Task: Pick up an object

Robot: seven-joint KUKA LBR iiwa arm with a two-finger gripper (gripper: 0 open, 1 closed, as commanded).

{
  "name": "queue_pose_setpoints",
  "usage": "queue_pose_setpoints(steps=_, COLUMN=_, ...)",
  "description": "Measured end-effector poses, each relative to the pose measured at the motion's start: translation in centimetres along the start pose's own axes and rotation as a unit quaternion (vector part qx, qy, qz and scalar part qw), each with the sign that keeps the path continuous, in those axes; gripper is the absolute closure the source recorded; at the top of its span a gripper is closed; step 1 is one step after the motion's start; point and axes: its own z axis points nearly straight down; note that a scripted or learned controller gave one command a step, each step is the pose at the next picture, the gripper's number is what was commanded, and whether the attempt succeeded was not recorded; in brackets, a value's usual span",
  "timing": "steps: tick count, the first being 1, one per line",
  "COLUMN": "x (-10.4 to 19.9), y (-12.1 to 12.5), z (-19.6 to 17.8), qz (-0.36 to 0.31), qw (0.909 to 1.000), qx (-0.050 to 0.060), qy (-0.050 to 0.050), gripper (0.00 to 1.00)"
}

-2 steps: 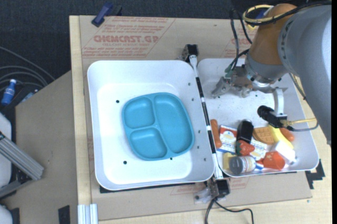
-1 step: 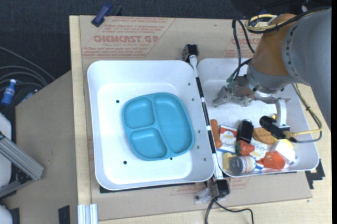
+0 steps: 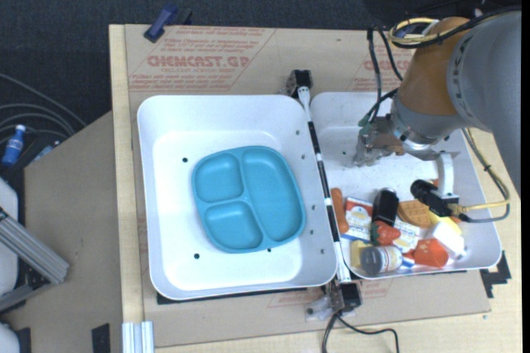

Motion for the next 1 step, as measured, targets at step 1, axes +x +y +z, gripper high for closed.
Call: queue_pose_setpoints(steps=1, x=-1.41, y=-5.64, z=-16.73, qz=0.0, qw=1.0, qx=-0.002, qy=-0.001, gripper=1.0)
